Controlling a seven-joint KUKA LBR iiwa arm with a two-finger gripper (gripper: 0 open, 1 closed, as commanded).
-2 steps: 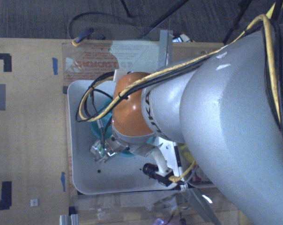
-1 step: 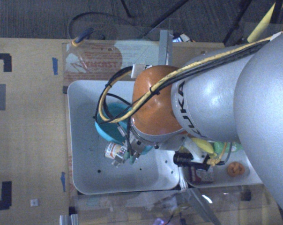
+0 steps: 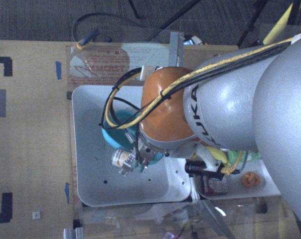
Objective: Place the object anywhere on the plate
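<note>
tan bench [image 3: 31, 133] bears two white bins [image 3: 85, 133].

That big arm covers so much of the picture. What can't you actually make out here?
- Blue plate: mostly hidden under the arm's orange band.
- Gripper: blurred; whether it grips the small can is unclear.
- Right bin: largely covered by the arm; the things in it are too jumbled to name.

1. One fixed camera sits high above the pale wooden tabletop [image 3: 31, 148], looking down at a slant.
2. It's close: the bulky grey arm with its orange band [image 3: 225, 108] crowds the right side.
3. The shallow white plastic left bin [image 3: 90, 183] sits centre frame, dark carpeted floor [image 3: 51, 9] along the top.
</note>
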